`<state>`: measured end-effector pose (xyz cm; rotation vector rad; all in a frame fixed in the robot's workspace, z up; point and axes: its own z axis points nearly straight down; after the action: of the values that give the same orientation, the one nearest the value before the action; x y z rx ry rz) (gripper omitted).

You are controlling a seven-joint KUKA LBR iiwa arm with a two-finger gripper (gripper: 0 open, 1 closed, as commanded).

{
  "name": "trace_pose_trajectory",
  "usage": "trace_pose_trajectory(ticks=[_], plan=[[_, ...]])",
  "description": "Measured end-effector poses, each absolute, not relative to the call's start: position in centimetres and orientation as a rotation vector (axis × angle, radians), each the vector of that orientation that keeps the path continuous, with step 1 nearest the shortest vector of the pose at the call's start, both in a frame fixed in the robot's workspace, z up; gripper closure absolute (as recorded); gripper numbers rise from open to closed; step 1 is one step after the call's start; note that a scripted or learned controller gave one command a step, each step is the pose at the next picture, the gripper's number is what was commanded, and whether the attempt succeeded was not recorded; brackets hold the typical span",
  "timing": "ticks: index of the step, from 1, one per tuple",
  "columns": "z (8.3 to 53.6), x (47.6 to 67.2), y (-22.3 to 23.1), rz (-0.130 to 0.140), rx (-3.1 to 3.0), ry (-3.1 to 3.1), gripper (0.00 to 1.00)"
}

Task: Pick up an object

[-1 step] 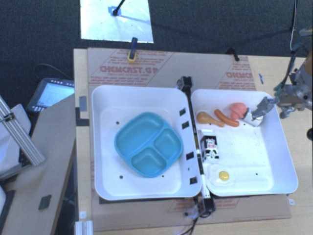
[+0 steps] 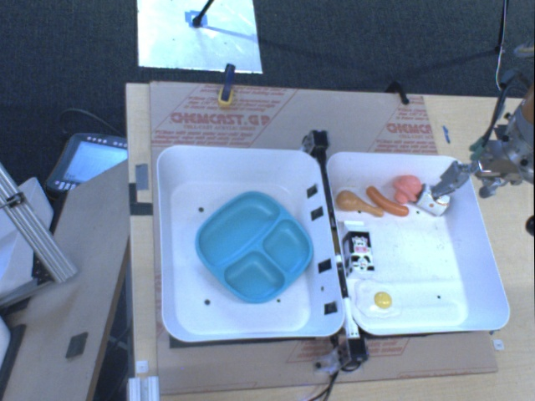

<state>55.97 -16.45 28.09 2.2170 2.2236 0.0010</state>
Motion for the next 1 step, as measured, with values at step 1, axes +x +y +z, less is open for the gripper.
trace_pose_trajectory(ticks=[1], plan=[[22.79,57.01,-16.51,-0.002,2.221,2.225,0.0]])
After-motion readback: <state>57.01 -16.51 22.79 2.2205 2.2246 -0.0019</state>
